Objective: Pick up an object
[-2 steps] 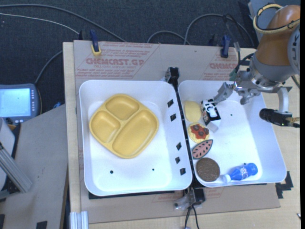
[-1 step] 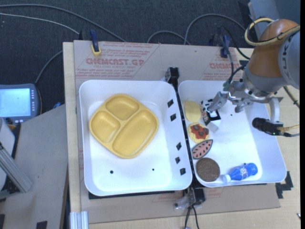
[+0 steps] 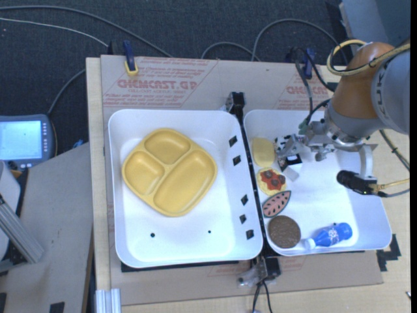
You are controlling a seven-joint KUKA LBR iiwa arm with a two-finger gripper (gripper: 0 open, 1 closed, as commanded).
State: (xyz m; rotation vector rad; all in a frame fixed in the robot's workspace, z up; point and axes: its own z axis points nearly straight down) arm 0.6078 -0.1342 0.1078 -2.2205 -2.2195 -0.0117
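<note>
My gripper [image 3: 287,152] hangs low over the right bin [image 3: 371,223], near its back left corner. Its fingers stand open with nothing between them. Just left of it lies a pale yellow block [image 3: 262,152]. In front of that, along the bin's left wall, lie a pizza slice [image 3: 270,180], a watermelon slice [image 3: 275,203] and a round brown patty [image 3: 285,231]. A blue bottle [image 3: 330,235] lies on its side by the front wall. The grey arm with its orange band [image 3: 355,87] reaches in from the right.
The left bin [image 3: 130,240] holds a yellow divided plate [image 3: 169,171]. A black divider with clips [image 3: 245,175] runs between the bins. A black cable part [image 3: 355,182] hangs off the arm over the right bin's right side. White floor shows around it.
</note>
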